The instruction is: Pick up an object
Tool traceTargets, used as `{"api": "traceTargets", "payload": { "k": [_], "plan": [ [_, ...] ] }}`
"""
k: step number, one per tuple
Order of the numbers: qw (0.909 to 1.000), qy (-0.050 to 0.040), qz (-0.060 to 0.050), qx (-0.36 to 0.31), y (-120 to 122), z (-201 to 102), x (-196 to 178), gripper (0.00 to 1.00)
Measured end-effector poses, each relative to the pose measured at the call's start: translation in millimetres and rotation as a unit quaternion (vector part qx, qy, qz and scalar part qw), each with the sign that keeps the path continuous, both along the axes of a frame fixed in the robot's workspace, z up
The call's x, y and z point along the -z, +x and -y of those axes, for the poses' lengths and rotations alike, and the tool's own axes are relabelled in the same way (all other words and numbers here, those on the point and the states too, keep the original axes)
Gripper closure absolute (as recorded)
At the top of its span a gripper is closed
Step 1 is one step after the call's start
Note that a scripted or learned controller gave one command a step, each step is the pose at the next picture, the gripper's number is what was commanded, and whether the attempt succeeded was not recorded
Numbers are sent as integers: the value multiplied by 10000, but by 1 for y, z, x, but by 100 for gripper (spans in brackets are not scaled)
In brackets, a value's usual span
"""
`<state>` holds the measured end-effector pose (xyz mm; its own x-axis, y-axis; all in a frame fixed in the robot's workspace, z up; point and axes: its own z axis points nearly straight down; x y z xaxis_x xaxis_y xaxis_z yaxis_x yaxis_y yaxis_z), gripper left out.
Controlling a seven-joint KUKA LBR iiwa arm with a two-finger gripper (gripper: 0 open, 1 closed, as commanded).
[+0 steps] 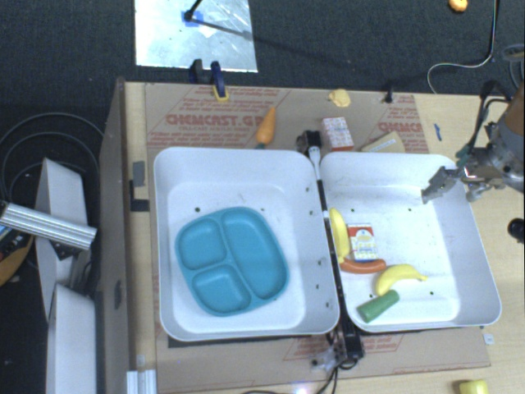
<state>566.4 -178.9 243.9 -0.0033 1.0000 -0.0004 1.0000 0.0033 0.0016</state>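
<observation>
Gripper hangs over right bin's upper right corner; can't tell how jaws stand. Banana, box, green cylinder lie apart below-left.

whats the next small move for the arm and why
Probably swing the hand down-left over the right bin toward the banana. The hand sits at the bin's upper right, apart from the items, which cluster near the bin's lower left.

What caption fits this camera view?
Gripper hovers over right white bin of toy food; blue divided plastic tray fills left white bin.
</observation>
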Motion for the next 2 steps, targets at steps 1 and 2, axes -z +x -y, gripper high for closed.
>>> {"api": "traceTargets", "payload": {
  "k": [1,2],
  "plan": [
    [10000,23,-49,-3,-36,-43,90,0],
    [10000,12,22,12,-78,-71,158,0]
  ]
}}
